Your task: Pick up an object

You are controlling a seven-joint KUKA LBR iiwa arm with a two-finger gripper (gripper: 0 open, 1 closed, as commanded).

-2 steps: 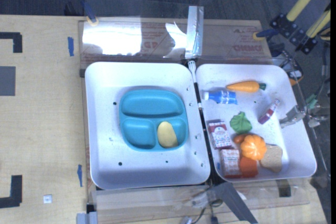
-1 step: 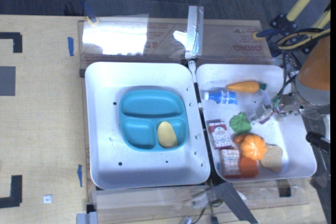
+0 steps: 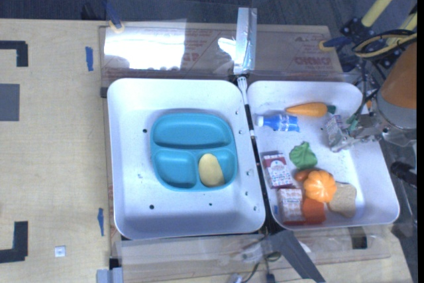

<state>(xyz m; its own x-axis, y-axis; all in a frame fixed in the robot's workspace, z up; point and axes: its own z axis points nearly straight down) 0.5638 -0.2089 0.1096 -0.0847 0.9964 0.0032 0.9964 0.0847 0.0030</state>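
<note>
Camera view: gripper (image 3: 339, 134) hovering over right bin (image 3: 387, 192) near carrot (image 3: 307, 109); jaws' state can't tell; box (image 3: 275, 169) label unreadable.

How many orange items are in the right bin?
3: a carrot near the bin's far wall, an orange fruit toward the near side, and an orange block just below it. The pile there may hide more.

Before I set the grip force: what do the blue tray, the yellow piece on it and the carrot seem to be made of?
The blue tray looks like moulded plastic: one even colour, rounded compartments, a soft sheen. The yellow piece seems to be smooth plastic toy food, though rubber or foam is possible. The carrot also looks like plastic, uniformly orange with a green tip. The gripper is near the carrot.
</note>
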